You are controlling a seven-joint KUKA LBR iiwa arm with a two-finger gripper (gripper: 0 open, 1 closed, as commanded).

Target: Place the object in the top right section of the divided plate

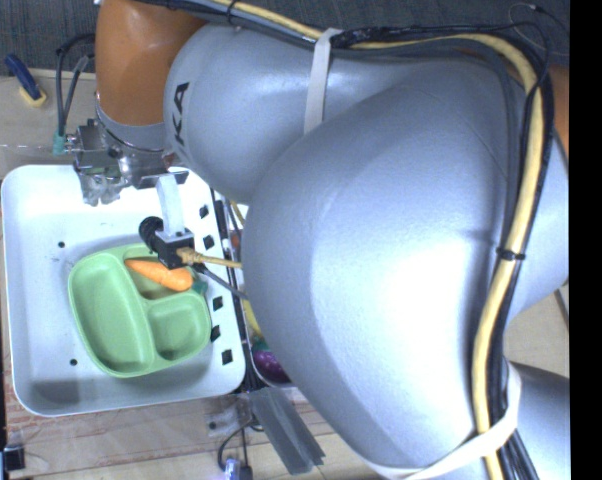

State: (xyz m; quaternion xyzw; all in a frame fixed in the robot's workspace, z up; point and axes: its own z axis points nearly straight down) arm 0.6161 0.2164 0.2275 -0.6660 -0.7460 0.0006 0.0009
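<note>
the grey arm fills most of the view, its orange band at the upper left, and reaches down over the left white bin. a green divided plate sits in that bin, with one long section on its left and two smaller ones on its right. an orange carrot lies across the upper right section of the plate, its right end close against the rim there. the gripper hangs above the bin's upper edge, up and to the left of the carrot and well apart from it, with nothing seen between its jaws; how wide the jaws stand cannot be told. a black fitting sits just above the carrot's right end.
</note>
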